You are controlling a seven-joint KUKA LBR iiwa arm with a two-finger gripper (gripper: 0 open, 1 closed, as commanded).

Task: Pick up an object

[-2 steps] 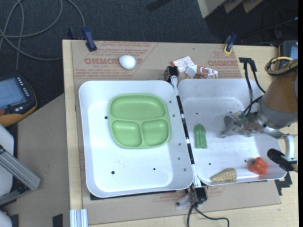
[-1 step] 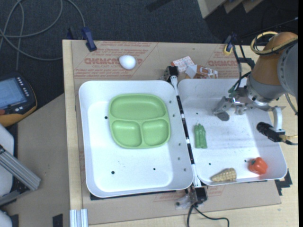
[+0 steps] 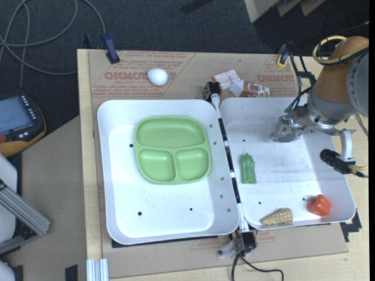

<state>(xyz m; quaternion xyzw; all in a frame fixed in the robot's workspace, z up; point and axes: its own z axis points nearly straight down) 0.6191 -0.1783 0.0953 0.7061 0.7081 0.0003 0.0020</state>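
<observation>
The arm point(image 3: 343, 69) reached in over the right bin point(image 3: 328, 174) with the gripper point(image 3: 285, 130) low near that bin's upper part; I saw nothing between its tips, and I could not tell from this slant how they were set. Three candidates lay in the right bin: a green piece point(image 3: 248, 168) near the divider, a red piece point(image 3: 320, 205) by the lower right rim, and a tan cone point(image 3: 278, 217) at the lower edge, all well apart from the gripper. I judged all three light, stiff and toy-like. The green piece looked easiest, taken across its narrow width at mid-length; the red one seemed rounded and likely to roll or slip, and the cone tapered, so a grasp near its wide end seemed safer. The left bin point(image 3: 117, 204) held a green tray point(image 3: 173, 148). The board point(image 3: 135, 69) beneath read roughly "CHEMCAR"; a white ball point(image 3: 157, 76) and wrappers point(image 3: 237, 85) lay on it, their print unreadable.
</observation>
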